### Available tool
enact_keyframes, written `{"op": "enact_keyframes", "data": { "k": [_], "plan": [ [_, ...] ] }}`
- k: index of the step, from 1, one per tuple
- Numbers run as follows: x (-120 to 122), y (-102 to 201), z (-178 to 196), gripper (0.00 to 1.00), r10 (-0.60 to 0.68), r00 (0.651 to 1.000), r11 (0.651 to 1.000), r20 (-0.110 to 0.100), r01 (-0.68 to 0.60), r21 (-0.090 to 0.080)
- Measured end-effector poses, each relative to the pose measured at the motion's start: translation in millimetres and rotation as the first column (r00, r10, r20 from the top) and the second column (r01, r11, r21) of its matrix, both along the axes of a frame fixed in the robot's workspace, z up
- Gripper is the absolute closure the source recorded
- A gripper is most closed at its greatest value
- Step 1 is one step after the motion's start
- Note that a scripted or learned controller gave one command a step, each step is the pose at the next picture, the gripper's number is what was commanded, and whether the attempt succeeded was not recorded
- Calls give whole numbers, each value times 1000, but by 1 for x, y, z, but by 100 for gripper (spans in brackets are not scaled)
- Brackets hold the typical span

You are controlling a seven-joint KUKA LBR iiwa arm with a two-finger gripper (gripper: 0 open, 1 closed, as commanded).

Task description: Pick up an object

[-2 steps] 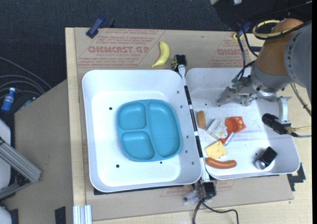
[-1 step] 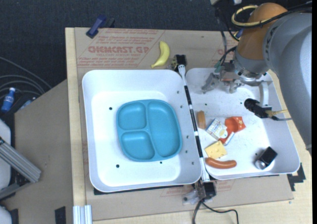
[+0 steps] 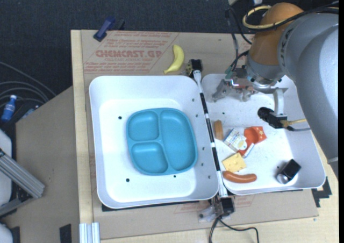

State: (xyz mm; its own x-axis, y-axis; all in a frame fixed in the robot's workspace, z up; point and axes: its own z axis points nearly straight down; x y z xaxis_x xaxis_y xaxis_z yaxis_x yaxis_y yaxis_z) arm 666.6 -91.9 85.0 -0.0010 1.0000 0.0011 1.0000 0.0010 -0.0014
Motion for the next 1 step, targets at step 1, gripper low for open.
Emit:
{"op": "enact_keyframes", "data": {
  "k": [1],
  "plan": [
    [-90, -28, -1, 0, -3, 1000, 1000, -1, 3, -1]
  ]
}}
